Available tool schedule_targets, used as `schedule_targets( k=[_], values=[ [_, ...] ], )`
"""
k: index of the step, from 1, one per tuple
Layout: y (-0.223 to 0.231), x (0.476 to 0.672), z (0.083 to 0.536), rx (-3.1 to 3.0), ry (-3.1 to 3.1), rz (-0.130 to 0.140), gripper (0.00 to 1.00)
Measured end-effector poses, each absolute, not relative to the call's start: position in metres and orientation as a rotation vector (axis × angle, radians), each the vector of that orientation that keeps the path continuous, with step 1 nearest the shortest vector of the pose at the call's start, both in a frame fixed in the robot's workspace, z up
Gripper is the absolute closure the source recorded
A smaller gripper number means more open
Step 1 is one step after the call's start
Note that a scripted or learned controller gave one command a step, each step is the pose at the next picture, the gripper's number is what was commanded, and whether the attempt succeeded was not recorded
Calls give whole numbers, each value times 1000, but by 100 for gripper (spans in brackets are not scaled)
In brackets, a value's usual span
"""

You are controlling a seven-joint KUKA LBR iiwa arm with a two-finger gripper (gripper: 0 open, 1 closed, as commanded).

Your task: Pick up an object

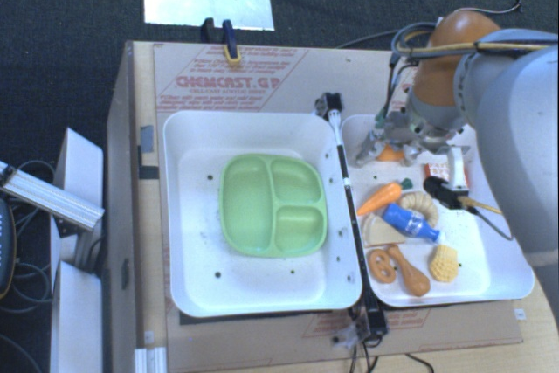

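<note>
My gripper [377, 147] hangs low over the far left corner of the right bin [511, 271]. A small orange object [391, 155] lies just under and beside it, partly hidden by the wrist. In front of it lie an orange carrot [381, 198], a blue bottle [410, 223] resting on a beige ring [425, 203], a brown pretzel [380, 263], a brown drumstick [410, 271] and a yellow corn piece [444, 263].
The left bin [188, 188] holds a green divided plate [272, 205]. A black-edged divider [345, 188] runs between the two bins. The grey arm [507, 127] covers the right bin's far right side.
</note>
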State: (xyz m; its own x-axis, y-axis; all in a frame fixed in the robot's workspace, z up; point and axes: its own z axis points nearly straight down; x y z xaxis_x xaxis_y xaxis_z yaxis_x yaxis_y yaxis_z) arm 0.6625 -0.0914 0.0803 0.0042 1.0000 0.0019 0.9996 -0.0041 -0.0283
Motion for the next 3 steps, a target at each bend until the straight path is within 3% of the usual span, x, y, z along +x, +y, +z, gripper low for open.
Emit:
schedule_targets(
  k=[1, 2, 3],
  values=[
    [-91, 603, 84, -2220, -2224, -1, 0],
    [-107, 663, 81, -2201, -2209, 26, 0],
    [-98, 637, 85, -2220, -2225, -2, 0]
  ],
)
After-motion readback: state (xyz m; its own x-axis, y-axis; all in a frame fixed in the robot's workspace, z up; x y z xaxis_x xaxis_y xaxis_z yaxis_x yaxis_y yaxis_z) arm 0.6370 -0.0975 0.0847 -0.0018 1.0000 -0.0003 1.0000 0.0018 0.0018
